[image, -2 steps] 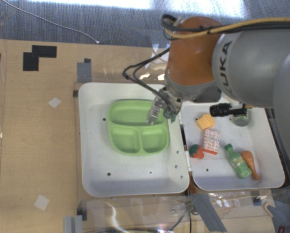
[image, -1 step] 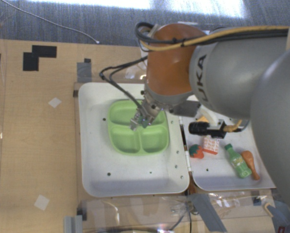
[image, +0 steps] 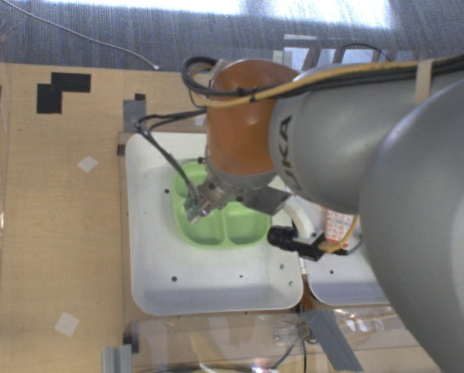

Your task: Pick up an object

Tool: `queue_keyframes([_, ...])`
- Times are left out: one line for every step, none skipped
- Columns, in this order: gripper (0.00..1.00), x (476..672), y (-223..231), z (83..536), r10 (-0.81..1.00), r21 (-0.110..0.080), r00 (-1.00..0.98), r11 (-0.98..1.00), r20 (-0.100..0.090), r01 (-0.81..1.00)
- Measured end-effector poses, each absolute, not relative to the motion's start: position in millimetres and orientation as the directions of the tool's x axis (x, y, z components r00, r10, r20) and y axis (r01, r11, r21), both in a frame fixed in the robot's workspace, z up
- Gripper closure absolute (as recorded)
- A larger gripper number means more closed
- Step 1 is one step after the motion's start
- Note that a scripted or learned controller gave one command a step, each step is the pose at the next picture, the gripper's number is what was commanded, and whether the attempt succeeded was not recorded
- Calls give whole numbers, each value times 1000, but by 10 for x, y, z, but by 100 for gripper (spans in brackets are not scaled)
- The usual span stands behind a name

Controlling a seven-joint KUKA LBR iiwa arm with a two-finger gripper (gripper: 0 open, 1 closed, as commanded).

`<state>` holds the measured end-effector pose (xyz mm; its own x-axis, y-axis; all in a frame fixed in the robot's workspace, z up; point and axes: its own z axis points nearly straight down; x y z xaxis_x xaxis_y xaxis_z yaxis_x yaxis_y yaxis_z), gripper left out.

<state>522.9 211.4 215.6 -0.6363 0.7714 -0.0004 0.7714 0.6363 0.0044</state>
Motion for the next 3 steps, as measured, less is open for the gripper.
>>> queue_keyframes([100, 4870, 2235, 2194, 935, 1, -355, 355, 1, 935])
queue_keyframes([100, 4866, 2206, 1758, 998, -1, -58, 58, 0, 998])
queue_keyframes([100, 5159, 2228, 1599, 953, 0, 304, -304, -1, 953])
